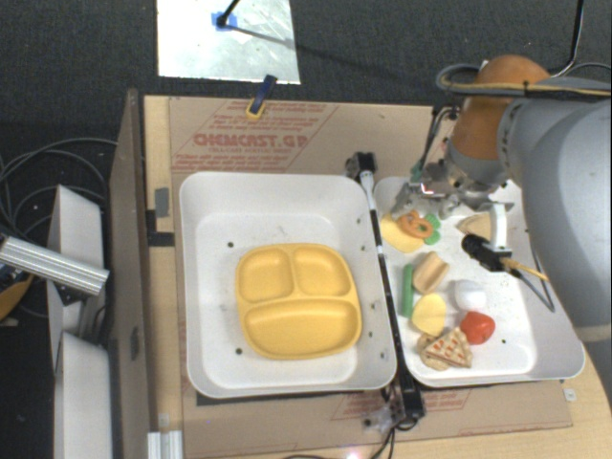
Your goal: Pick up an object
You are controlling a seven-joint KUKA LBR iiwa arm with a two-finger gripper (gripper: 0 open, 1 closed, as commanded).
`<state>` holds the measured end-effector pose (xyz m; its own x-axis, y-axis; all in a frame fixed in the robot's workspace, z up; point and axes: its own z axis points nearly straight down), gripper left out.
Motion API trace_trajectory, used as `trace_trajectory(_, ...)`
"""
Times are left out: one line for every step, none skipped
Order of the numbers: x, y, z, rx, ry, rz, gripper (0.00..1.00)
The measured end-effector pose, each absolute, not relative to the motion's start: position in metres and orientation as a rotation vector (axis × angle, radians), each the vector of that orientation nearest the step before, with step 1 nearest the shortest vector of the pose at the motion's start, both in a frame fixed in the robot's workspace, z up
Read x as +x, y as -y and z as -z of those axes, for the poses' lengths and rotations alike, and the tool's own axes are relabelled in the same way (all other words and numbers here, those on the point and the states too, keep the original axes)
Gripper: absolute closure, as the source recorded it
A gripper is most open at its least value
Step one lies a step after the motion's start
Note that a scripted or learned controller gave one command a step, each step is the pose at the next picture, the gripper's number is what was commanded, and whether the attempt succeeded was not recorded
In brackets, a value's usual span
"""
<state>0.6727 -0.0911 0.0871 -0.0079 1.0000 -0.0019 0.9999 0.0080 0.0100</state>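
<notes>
Item 1: my gripper [432, 185], at the far left corner of the right bin [521, 350], over its rim. Apart or together: I cannot tell. Nothing is seen in its grasp.

Item 2: my arm [564, 189], grey, with its orange band [488, 113] above the wrist, over the right bin's right edge.

Item 3: right bin, contents:
- yellow slice [398, 237], near the far left corner, just beside my gripper
- orange-and-green piece [417, 225], lying on the yellow slice
- pale tan piece [474, 224], toward the far right, partly hidden by my wrist
- bread roll [430, 273], by the left edge, about mid-length
- green stick [407, 290], lying along the left edge and touching the bread roll
- white egg [469, 295], in the middle
- red tomato [478, 327], just beside the white egg on its near side
- yellow wedge [429, 312], between the green stick and the red tomato
- waffle wedge [446, 351], at the near left corner

Item 4: left bin [220, 218], holding one yellow divided plate [298, 300], flat in the centre.

Item 5: cardboard sheet [287, 132], printed in red, lying under both bins.
</notes>
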Motion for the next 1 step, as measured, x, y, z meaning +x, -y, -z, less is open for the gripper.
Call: trace_trajectory(0.6110,0.0848,-0.0871,2.219,-2.217,-0.004,0.00)
